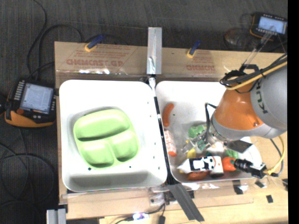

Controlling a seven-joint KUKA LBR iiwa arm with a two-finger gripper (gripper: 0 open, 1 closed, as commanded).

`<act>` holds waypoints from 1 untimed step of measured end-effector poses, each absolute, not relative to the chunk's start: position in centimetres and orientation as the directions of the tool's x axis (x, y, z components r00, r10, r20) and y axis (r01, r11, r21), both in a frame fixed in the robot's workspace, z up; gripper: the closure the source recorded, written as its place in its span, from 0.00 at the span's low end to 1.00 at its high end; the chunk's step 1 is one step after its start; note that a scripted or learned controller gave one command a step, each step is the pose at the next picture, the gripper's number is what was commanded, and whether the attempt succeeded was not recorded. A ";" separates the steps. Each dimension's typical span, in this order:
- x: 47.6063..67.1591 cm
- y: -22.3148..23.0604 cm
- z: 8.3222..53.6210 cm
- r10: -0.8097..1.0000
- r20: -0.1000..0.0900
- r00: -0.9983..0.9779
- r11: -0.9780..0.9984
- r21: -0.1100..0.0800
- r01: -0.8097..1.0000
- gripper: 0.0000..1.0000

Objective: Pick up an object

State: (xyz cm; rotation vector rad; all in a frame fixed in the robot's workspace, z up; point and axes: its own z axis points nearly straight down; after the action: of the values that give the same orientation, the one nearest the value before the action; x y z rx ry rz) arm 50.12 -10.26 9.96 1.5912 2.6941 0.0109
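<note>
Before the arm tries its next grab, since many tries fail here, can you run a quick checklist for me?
1. Arm over the right bin: ok.
2. Things there to pick: ok; toy car, orange sausage-shaped piece and green bits.
3. Gripper holding something: cannot tell, the wrist hides it.
4. Pile loose enough for a clean grab: not ok, crowded near the front wall.
5. Left bin holds a green tray: ok.

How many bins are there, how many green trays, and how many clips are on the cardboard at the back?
White bins: 2
Green tray: 1
Clips: 2
Total: 5
</note>
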 end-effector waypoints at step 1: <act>54.1 -6.4 23.6 0.863 -0.001 -0.505 0.505 -0.001 0.863 1.00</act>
State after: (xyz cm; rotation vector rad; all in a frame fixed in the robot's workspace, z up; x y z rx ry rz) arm 54.07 -6.37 23.59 1.5632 2.7247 -0.0021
